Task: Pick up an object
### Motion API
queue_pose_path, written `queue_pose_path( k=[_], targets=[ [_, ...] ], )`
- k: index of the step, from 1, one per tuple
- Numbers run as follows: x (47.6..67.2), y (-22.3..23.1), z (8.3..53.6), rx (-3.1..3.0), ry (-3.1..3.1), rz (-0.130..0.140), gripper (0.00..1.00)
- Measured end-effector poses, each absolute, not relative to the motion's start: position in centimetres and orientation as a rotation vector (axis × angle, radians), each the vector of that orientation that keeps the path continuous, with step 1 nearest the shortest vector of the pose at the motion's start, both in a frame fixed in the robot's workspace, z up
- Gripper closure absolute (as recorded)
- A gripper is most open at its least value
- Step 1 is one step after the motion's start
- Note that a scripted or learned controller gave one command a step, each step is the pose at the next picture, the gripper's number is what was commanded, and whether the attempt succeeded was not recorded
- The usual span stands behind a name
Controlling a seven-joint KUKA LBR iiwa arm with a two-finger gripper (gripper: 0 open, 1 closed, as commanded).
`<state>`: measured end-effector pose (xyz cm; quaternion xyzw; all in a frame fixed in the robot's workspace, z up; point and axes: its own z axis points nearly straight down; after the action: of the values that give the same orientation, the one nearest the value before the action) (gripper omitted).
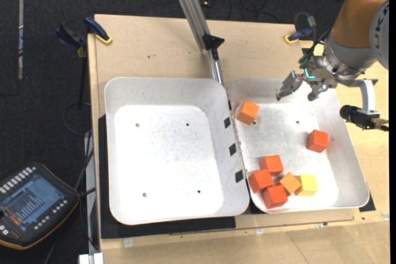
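blocks: six small cubes, all in the right bin [346, 195], so no real long axis
lone orange cube [248, 112]: sits turned diagonal near left wall
red cube [317, 141]: alone, right side
cluster [278, 182]: red, orange, one yellow, front edge
end effector [303, 88]: fingers spread, nothing between them, over the bin's back edge

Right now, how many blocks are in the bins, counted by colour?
Red-orange blocks: 4
Lighter orange blocks: 2
Yellow blocks: 1
Total: 7, all in the right bin
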<state>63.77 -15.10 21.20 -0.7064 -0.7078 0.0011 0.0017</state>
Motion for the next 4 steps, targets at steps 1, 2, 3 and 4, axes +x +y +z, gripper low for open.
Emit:
queue_pose_path(
  k=[1, 2, 3, 4],
  targets=[
    [63.9, -15.1, 21.4, -2.218, -2.225, 0.001, 0.00],
    [63.9, -14.8, 15.0, -2.217, -2.219, 0.006, 0.00],
    [63.8, -14.8, 9.6, -2.218, -2.219, 0.005, 0.00],
    [64.0, -14.8, 11.1, -2.223, -2.223, -0.001, 1.00]
  ],
)
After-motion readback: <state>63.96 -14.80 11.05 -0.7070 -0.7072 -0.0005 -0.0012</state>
